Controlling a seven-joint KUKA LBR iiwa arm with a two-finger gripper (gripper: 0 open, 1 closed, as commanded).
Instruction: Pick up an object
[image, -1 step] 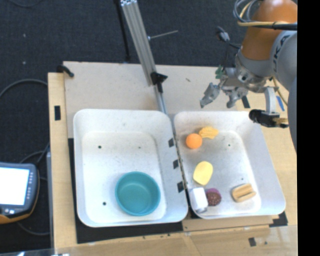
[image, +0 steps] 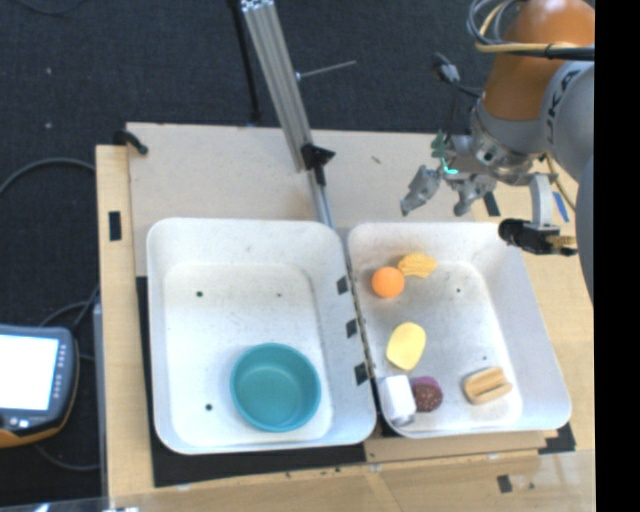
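Objects for picking lie in the right bin (image: 520, 300), which serves as the landmark here. An orange ball (image: 388, 283) sits in its far-left part, touching or just beside a ridged yellow piece (image: 418, 265) that lies a little farther back. Nearer the middle of the bin's left side rests a pale yellow oval piece (image: 406, 345). Along the bin's near edge, a white cylinder (image: 398, 397) lies in the left corner with a dark maroon ball (image: 428, 394) just beside it, and a tan block (image: 487, 385) lies to the right of those, apart from them.

The gripper (image: 447, 190) hangs beyond the right bin's far rim, over the bare desk (image: 230, 175), well apart from every object in the bin. Its fingers (image: 418, 192) are spread wide with nothing between them. The grey arm with its orange band (image: 525, 65) rises behind it, toward the far right of the bin.

To the left of the right bin, touching it side by side, is the left bin (image: 180, 250), which holds a teal bowl (image: 276, 387) in its near part. A slanted metal bar (image: 285, 85) stands beyond the seam between the two bins.
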